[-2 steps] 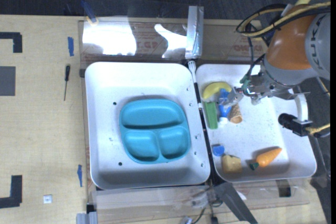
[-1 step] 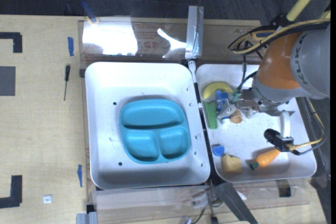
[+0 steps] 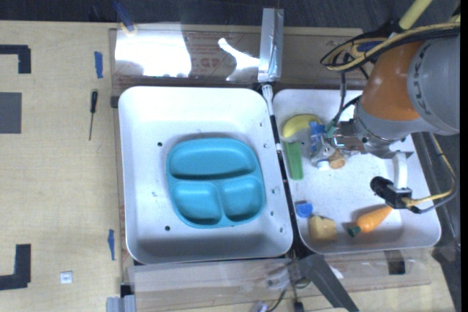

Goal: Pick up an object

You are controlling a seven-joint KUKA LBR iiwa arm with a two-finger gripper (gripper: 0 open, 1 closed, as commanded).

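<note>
My gripper is low in the right bin, reaching in from the right under the orange-banded wrist. It hovers close to a yellow banana-like fruit and an upright-lying green stick. A small blue piece and a tan bit show right at the gripper; whether either is held I cannot tell. Along the bin's near edge lie an orange carrot, a beige potato-like lump and a small blue block.
The left bin holds a blue divided plate. A metal divider post stands behind the gap between the bins. Cables and a black fitting hang from the arm over the right bin.
</note>
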